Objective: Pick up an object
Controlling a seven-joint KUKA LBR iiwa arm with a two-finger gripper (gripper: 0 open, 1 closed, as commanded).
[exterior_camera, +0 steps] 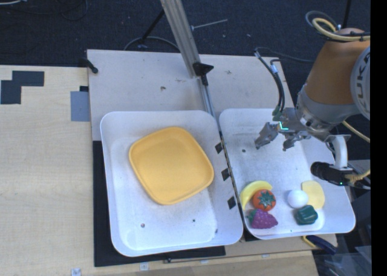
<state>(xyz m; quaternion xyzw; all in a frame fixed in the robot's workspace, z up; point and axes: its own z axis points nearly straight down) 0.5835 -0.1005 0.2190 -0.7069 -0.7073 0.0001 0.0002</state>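
My gripper (277,141) hangs above the upper middle of the right bin (242,124), its two grey fingers spread open with nothing between them. Well below it, along that bin's near edge, lie a red tomato (264,199) on a yellow banana (252,189), a purple grape bunch (263,219), a white ball (297,198), a green piece (306,215) and a pale yellow slice (314,192). None of them touches the gripper.
A yellow square plate (170,164) lies in the left bin (115,147). A metal rail (181,26) slants down toward the divider between the bins. The bench's wooden top (42,166) stretches to the left.
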